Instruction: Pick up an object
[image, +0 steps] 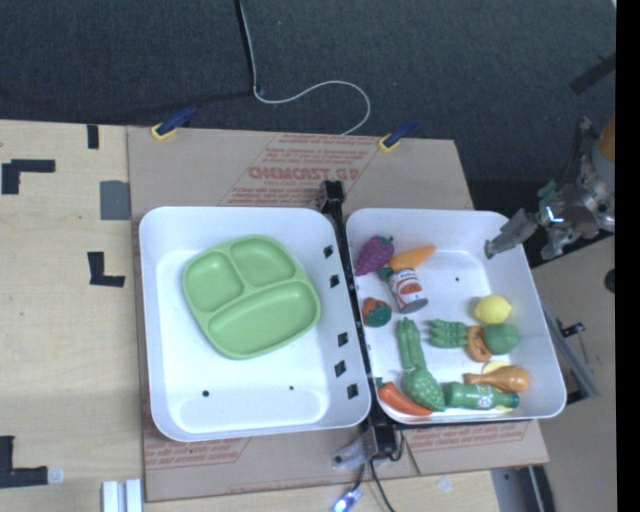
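Two white bins side by side on the surface (60, 300). Left bin (170, 400): one green divided plate (252, 296), three compartments, sitting upper-middle, tilted a bit. Right bin (455, 228) has all the toy food: purple grapes (373, 254) at upper left near the divider, orange carrot (414, 256) just right of them, small can with red label (407, 288) below the carrot, dark round piece with red (376, 312) beside the divider. Centre: long green vegetable (409, 345), another green piece (449, 334) to its right. Right side: yellow lemon (493, 309), with a green-and-orange piece (496, 340) touching it below. Bottom edge: red-orange pepper (402, 402), bumpy green piece (421, 384), green bottle lying flat (482, 397), orange piece (503, 377) above it. Gripper (512, 236) at the right bin's upper right rim, nothing between its fingers; how far open, can't tell from this angle.
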